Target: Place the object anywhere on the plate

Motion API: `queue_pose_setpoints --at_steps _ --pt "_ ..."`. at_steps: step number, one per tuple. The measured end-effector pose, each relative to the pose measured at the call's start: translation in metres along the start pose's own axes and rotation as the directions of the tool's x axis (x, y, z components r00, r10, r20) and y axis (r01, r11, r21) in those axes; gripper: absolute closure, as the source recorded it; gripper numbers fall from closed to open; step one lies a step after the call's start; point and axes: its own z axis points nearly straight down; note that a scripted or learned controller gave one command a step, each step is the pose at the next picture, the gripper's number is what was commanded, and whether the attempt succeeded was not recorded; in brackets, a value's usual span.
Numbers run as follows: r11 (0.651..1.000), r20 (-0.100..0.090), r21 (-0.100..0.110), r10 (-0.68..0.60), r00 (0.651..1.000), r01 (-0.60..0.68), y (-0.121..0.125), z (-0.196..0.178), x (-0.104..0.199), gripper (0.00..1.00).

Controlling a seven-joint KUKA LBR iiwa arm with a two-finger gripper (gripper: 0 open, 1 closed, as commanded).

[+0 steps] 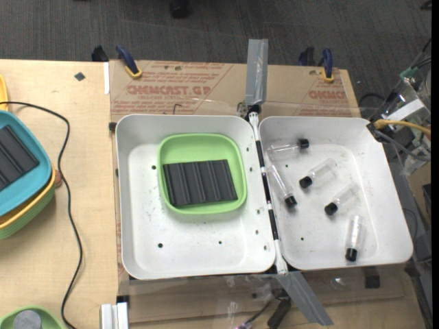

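Vials (317,175) in right bin (384,184)

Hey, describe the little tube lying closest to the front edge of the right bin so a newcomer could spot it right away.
Start at the right white bin, the one beside the bin with the green plate. Go to its front right corner: there lies a clear tube with a black cap. It lies apart from the other four tubes, pointing almost straight front to back, with its cap toward the front rim.

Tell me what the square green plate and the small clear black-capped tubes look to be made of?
The square green plate looks like matte moulded plastic: even colour, soft rounded rim. The small clear black-capped tubes seem clear plastic, possibly glass: see-through, faint glints.
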Motion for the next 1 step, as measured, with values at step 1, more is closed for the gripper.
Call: queue_pose_setpoints --at_steps 1 --pt "0.989 -0.001 0.001 0.148 0.989 -0.148 -0.0031 0.0047 -0.0047 0.0"
